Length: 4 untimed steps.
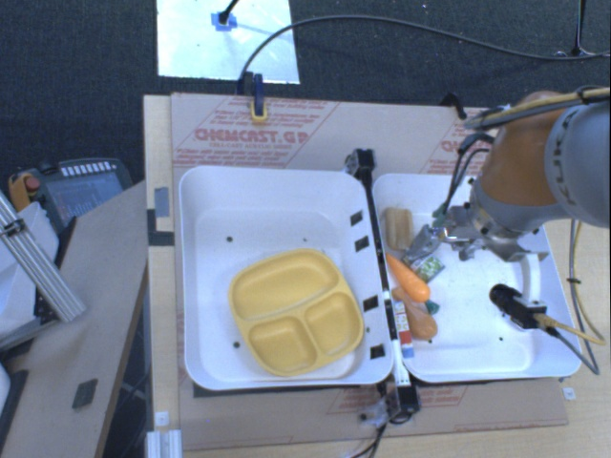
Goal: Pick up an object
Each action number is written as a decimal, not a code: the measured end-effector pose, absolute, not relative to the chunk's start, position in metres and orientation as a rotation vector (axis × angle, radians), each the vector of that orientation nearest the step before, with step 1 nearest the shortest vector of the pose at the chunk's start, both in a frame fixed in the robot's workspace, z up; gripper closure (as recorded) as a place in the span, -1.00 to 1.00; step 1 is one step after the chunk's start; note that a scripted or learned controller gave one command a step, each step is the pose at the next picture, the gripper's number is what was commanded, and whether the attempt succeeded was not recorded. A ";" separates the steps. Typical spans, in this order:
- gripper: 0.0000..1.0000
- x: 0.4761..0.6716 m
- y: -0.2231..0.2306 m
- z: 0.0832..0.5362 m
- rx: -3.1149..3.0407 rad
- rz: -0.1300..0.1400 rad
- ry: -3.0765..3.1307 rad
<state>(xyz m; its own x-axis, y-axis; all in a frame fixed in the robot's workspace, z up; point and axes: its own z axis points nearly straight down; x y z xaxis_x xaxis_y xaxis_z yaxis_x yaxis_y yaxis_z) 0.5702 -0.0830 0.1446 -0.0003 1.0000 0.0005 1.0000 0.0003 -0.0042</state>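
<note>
**Camera view, front to back**

1. Left bin: shallow, white, smooth plastic with rounded corners. It sits on the near-left part of the table and holds item 2.
2. Divided plate: pale yellow, matte plastic, a rounded rectangle with three compartments. It lies flat and askew in the left bin's near half.
3. Right bin: same make as item 1, set against the left bin along a dark clipped seam.
4. Brown-orange lump: rounded, slightly glossy. It lies by the right bin's left wall, nearest the front.
5. Carrot-shaped piece: bright orange, tapered, smooth. It lies slantwise just behind the lump.
6. Green piece: small, dark and speckled, just beside the carrot-shaped piece.
7. Tan block: pale, oblong, wood-like. It lies along the same wall, farther back.
8. End effector: bare grey metal, low over the right bin's left half, between the tan block and the green piece. Its opening cannot be told, nor whether it touches or grips anything.
9. Cardboard sheet: brown with red lettering, under both bins.
</note>
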 end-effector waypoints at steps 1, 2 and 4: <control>-1.00 0.562 -0.083 0.085 -2.218 0.004 -2.220; 1.00 0.567 -0.084 0.102 -2.224 -0.009 -2.228; 1.00 0.580 -0.083 0.212 -2.221 -0.007 -2.230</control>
<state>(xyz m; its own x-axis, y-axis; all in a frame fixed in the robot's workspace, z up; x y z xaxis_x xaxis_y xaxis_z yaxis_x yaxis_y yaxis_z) 0.5801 -0.0835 0.2121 -0.0041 1.0000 -0.0012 1.0000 0.0041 0.0075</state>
